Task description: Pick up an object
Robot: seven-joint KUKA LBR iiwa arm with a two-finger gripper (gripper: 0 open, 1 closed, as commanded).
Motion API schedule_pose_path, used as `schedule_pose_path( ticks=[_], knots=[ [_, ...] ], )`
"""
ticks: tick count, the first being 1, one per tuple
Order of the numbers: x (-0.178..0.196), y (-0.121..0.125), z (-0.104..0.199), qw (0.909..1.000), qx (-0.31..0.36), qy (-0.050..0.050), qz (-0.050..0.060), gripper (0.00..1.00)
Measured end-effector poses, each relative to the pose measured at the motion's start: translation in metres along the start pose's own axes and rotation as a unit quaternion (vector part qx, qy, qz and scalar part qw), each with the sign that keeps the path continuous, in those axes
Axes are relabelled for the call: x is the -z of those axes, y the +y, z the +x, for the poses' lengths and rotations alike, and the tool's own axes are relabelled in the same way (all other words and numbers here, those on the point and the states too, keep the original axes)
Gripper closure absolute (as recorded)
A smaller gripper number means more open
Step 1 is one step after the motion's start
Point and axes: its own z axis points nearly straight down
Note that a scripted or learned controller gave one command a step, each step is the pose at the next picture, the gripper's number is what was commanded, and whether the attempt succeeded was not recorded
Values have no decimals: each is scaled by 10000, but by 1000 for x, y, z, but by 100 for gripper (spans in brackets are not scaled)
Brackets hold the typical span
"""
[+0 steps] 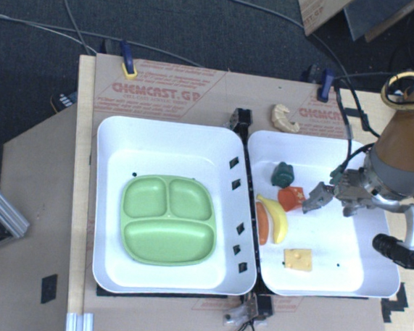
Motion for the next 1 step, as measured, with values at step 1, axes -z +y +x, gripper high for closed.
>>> schedule_pose_path(
  ticks=[1],
  knots=[
    [7, 3, 0, 10000, 16, -9, -70, 0]
  ],
)
